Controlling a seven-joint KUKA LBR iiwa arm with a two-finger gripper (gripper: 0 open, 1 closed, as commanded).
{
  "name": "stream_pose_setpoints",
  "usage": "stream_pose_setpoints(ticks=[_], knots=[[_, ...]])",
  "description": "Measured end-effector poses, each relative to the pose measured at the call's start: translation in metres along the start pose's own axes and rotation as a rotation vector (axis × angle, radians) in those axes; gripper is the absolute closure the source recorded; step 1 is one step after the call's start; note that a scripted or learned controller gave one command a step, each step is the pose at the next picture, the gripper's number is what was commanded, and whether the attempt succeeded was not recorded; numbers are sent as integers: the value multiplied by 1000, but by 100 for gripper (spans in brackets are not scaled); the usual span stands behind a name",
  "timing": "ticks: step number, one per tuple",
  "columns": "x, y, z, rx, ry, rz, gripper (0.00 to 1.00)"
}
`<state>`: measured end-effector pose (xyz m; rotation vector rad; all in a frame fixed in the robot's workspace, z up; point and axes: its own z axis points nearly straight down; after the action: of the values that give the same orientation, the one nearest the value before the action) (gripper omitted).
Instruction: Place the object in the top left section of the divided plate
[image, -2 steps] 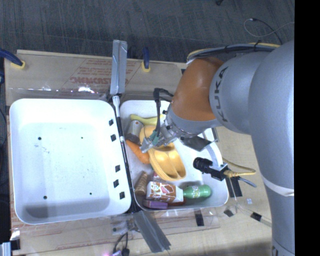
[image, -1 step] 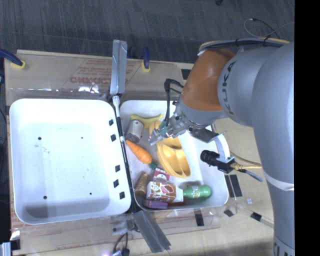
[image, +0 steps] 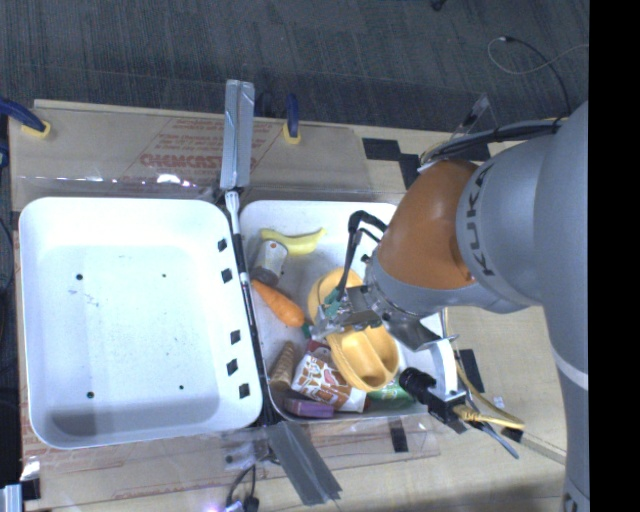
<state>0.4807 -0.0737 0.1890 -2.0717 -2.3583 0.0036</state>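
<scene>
Dark carpet behind, a pale wooden bench in front, and two shallow white bins side by side on it. Nearest us in the right-hand white bin it's a jumble: a dark purple marker-like stick along the front wall, a printed red-and-white snack packet on top of it, a brown roll-shaped piece beside that. Just behind sits the yellow plastic divided plate, tilted among the clutter. The gripper hangs right over its far rim, and I can't make out whether the fingers are apart or together, or whether anything sits between them. So which object is meant, I can't say yet.

Further back: an orange carrot, a small grey can, a yellow banana by the far wall.

The worry? That plate looks unsteady on the pile, so a drop could slide off or tip it. The big left-hand white bin waits alongside.
</scene>
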Motion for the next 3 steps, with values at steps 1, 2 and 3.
stream_pose_setpoints(ticks=[1,2,3], knots=[[38,80,2,7,1,65,100],[20,85,-9,8,0,133,100],[53,3,1,3,-1,119,100]])
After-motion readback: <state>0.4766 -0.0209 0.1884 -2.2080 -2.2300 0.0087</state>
